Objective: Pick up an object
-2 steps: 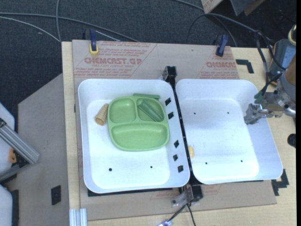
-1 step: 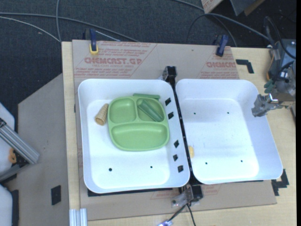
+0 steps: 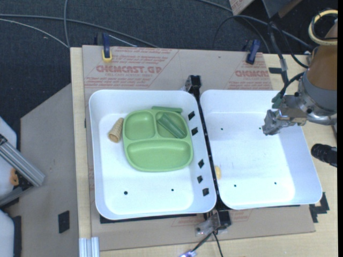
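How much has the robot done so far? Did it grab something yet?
Nothing looks picked up yet. The green divided plastic plate and the small tan cone-shaped piece lie in the left white bin. The two-finger gripper hangs over the right white bin, away from both. Left to do: reach an object, grip, lift.

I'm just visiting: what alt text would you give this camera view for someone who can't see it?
A grey robot arm reaches in from the right, its gripper over the right white bin. The left white bin holds a green divided plate with a tan cone beside its left edge.
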`<state>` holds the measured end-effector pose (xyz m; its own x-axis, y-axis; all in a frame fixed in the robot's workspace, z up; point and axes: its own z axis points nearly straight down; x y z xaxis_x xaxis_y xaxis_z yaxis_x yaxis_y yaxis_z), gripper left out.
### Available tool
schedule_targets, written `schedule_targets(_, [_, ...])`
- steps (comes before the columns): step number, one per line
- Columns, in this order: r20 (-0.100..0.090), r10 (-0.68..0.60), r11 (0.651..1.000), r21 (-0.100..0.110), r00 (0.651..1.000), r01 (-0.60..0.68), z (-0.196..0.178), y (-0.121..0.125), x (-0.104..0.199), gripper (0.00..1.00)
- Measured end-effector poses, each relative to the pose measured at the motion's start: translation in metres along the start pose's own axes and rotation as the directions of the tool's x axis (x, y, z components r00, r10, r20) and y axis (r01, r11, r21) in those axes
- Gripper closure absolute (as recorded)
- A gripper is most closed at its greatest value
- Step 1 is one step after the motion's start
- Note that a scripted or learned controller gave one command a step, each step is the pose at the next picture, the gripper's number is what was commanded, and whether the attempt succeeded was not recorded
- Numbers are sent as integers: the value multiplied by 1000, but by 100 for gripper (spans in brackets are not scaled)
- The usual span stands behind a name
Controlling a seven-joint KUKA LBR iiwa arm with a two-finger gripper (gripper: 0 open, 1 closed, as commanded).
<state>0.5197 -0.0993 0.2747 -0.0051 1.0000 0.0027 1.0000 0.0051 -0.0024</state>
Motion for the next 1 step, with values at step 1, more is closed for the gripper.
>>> schedule_targets(1, [-1,-2,1000,1,1000,2,17,1,59,100])
